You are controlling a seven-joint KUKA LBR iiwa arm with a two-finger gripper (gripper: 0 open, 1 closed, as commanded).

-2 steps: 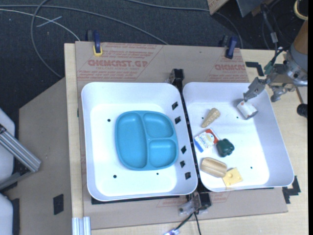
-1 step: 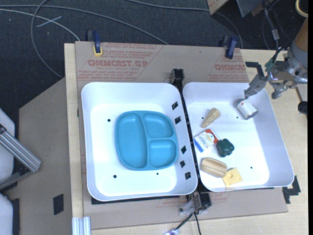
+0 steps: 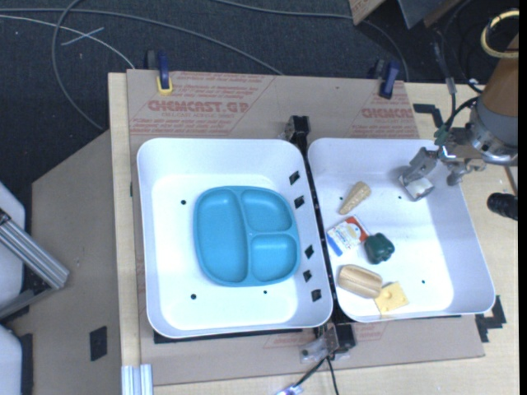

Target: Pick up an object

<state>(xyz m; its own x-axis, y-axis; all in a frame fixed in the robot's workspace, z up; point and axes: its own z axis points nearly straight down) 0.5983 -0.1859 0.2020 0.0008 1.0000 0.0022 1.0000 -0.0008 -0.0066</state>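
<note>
**Gripper above the right bin, food items grouped below it**

The bench (image 3: 123, 303) carries two shallow white bins side by side. The left bin (image 3: 165, 303) holds a blue divided plate (image 3: 246, 235) with three compartments, lying flat near the bin's centre.

The right bin (image 3: 461, 278) holds five loose items, all in its left and lower half:

- A tan cone-shaped piece (image 3: 356, 196) lies at about 10 o'clock from the bin's centre, tilted, its narrow end pointing to 8 o'clock.
- A small white packet with red and blue print (image 3: 346, 236) lies at about 9 o'clock, near the bin's left wall.
- A dark green lump (image 3: 379, 248) sits just beside the packet, at its 4 o'clock.
- A tan bread roll (image 3: 360, 281) lies at about 7 o'clock from the bin's centre, below the packet.
- A yellow wedge (image 3: 392, 297) touches or nearly touches the roll at its 4 o'clock, close to the bin's lower rim.

The arm (image 3: 501, 97) enters from 3 o'clock. The gripper (image 3: 417, 178) sits over the upper part of the right bin, at about 1 o'clock from the bin's centre, and points toward 8 o'clock. Whether the jaws are open or closed cannot be told at this angle. The gripper is well apart from the green lump, roll and wedge; the cone is the nearest item, at its 8 o'clock.
</note>
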